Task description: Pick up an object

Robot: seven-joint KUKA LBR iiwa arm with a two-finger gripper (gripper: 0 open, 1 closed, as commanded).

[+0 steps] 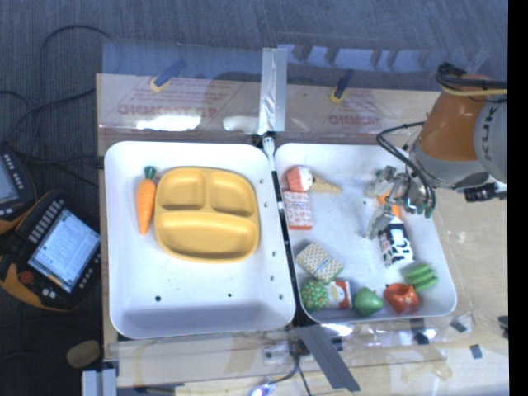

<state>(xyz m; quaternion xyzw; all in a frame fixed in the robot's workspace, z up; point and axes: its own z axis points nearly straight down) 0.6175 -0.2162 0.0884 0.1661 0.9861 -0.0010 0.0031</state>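
My gripper (pixel 379 200) hangs over the right side of the right bin (pixel 355 167), reaching in from the right and standing open. A small orange bit shows between its fingers, and I cannot tell what it is. Just below the gripper lies a black-and-white bottle (pixel 397 245). Along the bin's front edge are a red pepper (pixel 400 297), a green vegetable (pixel 421 275), a green round item (pixel 368 302) and a small carton (pixel 338 294). An ice-cream cone (pixel 307 181), a pink packet (pixel 298 210) and a checkered block (pixel 318 261) lie to the left.
The left bin (pixel 124 246) holds a yellow divided plate (pixel 206 213) and a toy carrot (pixel 146 200) beside it. A raised ridge (pixel 276 221) separates the bins. Handheld controllers (pixel 49 250) lie off the bench at left.
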